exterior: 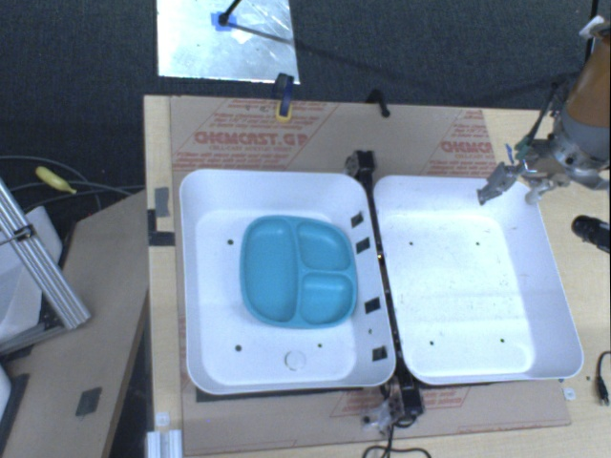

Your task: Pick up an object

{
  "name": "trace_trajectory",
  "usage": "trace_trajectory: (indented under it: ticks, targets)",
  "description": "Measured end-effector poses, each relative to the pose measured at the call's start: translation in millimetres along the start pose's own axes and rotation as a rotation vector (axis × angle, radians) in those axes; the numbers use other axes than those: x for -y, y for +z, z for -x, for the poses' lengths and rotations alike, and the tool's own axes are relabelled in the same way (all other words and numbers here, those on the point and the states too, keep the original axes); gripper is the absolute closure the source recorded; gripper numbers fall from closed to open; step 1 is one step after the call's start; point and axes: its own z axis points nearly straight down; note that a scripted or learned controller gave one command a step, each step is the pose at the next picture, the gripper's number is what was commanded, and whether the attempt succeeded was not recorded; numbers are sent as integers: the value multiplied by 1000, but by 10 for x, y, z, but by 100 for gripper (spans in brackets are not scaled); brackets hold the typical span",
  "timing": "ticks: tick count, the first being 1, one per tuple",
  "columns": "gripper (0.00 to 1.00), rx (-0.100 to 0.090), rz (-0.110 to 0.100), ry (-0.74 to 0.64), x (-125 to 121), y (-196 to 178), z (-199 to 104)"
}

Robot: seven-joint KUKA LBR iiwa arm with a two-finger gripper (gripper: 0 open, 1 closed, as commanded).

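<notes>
My jaws hang apart and empty over the right bin's [535, 256] far corner. The blue divided plate [296, 270] lies well left of them, so I'd cross over and pinch its rim.

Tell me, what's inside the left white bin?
The left bin holds a blue divided plate with three compartments, lying flat near its middle. A small pale round thing lies near the front wall. Whatever is beneath the plate is covered.

I see dark carpet floor [76, 55] behind the counter [420, 127]. A shiny metal sheet [227, 27] lies on it. An aluminium frame rail [38, 265] stands at left.
</notes>
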Motion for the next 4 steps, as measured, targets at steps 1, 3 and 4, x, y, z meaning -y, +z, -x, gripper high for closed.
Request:
trace_trajectory:
  ticks: [1, 3, 4]
  targets:
    - [0, -2, -8, 5, 746, 294, 43]
    - [0, -1, -4, 3, 1561, 1224, 96]
    - [0, -4, 2, -12, 1061, 1220, -907]
